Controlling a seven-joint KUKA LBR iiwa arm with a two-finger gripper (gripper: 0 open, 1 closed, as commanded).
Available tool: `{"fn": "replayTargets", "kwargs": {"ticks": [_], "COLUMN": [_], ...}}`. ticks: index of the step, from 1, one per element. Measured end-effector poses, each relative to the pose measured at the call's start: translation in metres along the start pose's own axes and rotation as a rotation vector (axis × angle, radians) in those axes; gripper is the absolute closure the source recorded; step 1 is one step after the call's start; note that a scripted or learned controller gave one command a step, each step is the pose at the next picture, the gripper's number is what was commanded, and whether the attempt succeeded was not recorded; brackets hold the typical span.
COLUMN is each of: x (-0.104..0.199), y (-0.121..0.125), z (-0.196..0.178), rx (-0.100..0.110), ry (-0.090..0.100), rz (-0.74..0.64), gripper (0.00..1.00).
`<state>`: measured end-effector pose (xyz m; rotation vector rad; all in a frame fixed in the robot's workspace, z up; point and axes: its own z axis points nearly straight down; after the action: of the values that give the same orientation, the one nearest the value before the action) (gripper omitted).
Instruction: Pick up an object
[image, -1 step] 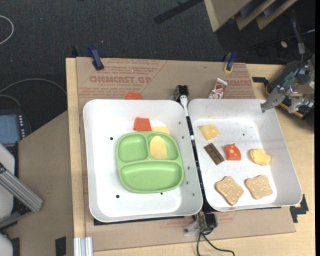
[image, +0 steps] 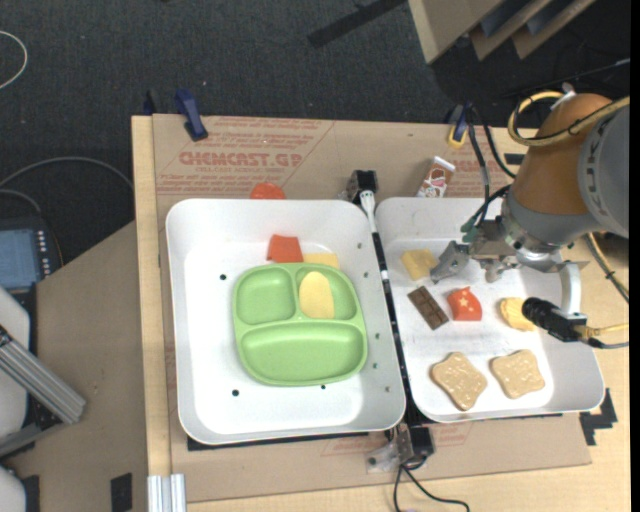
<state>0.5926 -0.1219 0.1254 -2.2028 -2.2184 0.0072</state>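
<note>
My gripper (image: 472, 264) hangs over the back of the right bin (image: 570, 400), open, with nothing between its fingers. Just in front of it lies a small red piece (image: 463, 303). A yellow wedge (image: 418, 263) sits to the left of the left finger (image: 447, 262). A brown bar (image: 427, 307) lies beside the red piece, and a yellow lump (image: 515, 313) rests to its right. Two tan toast slices (image: 458, 380) (image: 517, 373) lie near the bin's front.
The left bin (image: 200, 380) holds a green divided plate (image: 298, 345) with a yellow item (image: 316, 294) in one compartment; an orange block (image: 285, 248) and a yellow piece (image: 322, 260) lie behind it. A small carton (image: 436, 178) stands behind the right bin.
</note>
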Motion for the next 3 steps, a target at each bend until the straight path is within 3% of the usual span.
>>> {"fn": "replayTargets", "kwargs": {"ticks": [1, 2, 3], "x": [0.004, 0.004, 0.004], "y": [-0.039, -0.036, -0.036], "z": [0.041, 0.027, 0.028], "rx": [-0.017, -0.026, -0.024], "ry": [-0.005, -0.008, -0.007], "rz": [0.010, 0.008, 0.008], "gripper": [0.00, 1.00, 0.00]}}
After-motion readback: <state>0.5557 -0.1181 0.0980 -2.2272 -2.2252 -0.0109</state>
